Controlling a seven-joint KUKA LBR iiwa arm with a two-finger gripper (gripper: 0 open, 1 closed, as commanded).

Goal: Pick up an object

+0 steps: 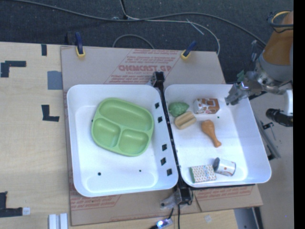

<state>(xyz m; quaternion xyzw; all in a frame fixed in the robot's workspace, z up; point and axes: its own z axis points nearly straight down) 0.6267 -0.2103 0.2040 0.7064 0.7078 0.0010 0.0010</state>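
1. Nearest the front edge of the right bin (pixel 257 147): a small patterned packet (pixel 202 173) lying flat, and just beside it toward the front right corner a little can (pixel 225 167) on its side. Both low and loose, probably just dropped in as pick candidates.
2. Further in, at mid-bin: an orange drumstick toy (pixel 210 132), slanted, apart from its neighbours (room on both sides for jaws, in my judgement).
3. Toward the inner wall by the divider: a tan bread roll (pixel 185 120) touching a green leafy piece (pixel 177 109) just behind it. Crowded together, so likely awkward to grasp singly.
4. Near the far edge of the right bin: a brown and white carton (pixel 206 106), tilted, closest of all to the arm.
5. Across the divider, in the left bin (pixel 76 142): a green compartment plate (pixel 123 127) lying flat at the centre, well apart from the small things.
6. At the far right corner of the right bin, over the rim: the gripper (pixel 233 98), angled down toward the bin from the grey arm with its orange band. Hard to say whether the jaws are released or clenched; cannot tell. Nothing seen between them, so no object picked yet; carton apparently the nearest choice.
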